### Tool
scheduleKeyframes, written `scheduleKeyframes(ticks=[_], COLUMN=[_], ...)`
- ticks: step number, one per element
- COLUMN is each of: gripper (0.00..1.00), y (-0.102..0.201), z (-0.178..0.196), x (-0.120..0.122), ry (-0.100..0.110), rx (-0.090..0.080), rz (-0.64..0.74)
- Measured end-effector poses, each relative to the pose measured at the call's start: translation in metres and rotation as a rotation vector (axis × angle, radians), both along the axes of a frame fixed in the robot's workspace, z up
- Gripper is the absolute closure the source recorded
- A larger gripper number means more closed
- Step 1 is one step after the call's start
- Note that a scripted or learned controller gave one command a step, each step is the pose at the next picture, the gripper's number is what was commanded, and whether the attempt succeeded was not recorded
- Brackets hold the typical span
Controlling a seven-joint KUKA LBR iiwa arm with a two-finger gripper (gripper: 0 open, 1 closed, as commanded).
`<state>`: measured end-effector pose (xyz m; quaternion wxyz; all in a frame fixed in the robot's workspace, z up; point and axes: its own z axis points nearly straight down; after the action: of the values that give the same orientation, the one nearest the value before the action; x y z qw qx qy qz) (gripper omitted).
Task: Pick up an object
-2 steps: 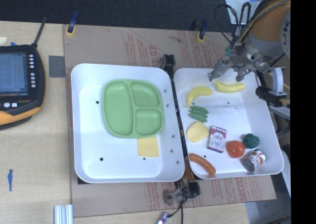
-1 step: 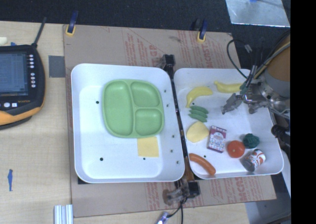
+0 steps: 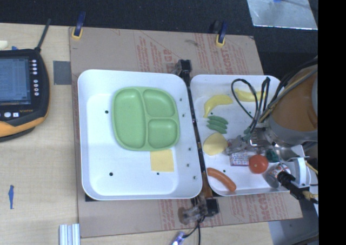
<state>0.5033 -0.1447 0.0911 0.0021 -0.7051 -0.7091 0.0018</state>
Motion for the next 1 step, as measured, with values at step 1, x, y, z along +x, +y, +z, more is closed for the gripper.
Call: scheduleKeyframes(ticks=[1], gripper=[0.00], y=[-0.0535], z=[0.0534], x=[-0.0273], ry=[-0.004], rx=[-0.001], rz=[-0.003])
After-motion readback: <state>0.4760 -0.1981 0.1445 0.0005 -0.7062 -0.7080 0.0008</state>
